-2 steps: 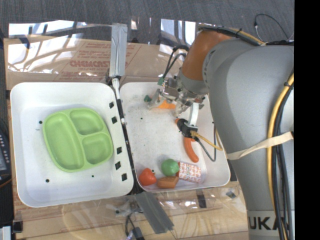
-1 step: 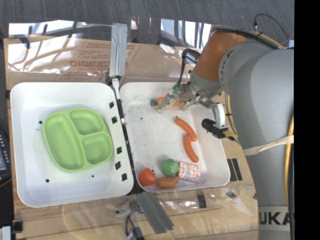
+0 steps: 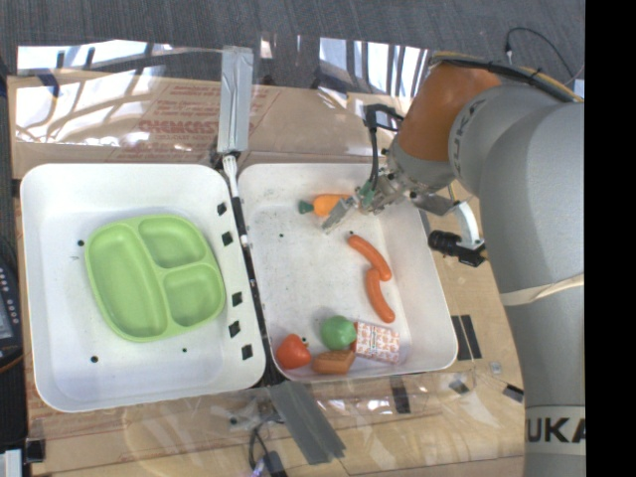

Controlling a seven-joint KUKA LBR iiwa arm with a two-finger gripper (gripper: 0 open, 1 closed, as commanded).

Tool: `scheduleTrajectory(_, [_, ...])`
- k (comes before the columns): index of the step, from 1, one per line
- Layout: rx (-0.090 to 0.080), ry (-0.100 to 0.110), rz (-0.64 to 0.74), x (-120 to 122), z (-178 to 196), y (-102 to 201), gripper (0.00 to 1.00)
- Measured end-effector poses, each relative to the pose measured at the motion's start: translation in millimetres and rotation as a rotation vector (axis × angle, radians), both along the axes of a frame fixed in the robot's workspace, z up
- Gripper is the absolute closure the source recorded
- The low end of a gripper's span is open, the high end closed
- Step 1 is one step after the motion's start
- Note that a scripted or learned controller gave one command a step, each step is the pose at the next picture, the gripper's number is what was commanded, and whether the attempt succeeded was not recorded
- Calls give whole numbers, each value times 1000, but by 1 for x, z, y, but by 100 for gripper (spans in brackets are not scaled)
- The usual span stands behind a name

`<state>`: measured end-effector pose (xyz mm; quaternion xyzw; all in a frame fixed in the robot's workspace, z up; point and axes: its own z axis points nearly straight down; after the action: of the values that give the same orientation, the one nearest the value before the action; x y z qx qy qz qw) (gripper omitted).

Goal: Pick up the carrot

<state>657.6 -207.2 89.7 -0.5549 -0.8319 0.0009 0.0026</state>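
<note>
Orange with a green top, the carrot [image 3: 324, 205] lies in the upper part of the right bin [image 3: 298, 276], and the gripper [image 3: 348, 211] sits right against its right end; whether the fingers are apart, together or clamped on the carrot cannot be told from this slanted view, since the wrist blocks much of it. The grey arm [image 3: 517, 197] with its orange band reaches in over the bin's upper right corner. Below the gripper lie two sausages: the upper sausage [image 3: 369, 255] runs diagonally, the lower sausage [image 3: 380, 297] sits just beneath it, nearly end to end. Along the bin's bottom edge four things crowd together: a tomato [image 3: 292, 351], a green ball-shaped item [image 3: 338, 332], a brown piece [image 3: 334, 363] just under it, and a small patterned packet [image 3: 378, 343] to their right. These are well apart from the carrot. The left bin [image 3: 60, 266] holds one green divided plate [image 3: 154, 276] with three compartments.
</note>
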Motion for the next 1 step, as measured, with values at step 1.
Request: scheduleTrajectory(1, [-2, 4, -439, -1, -2, 47, 0])
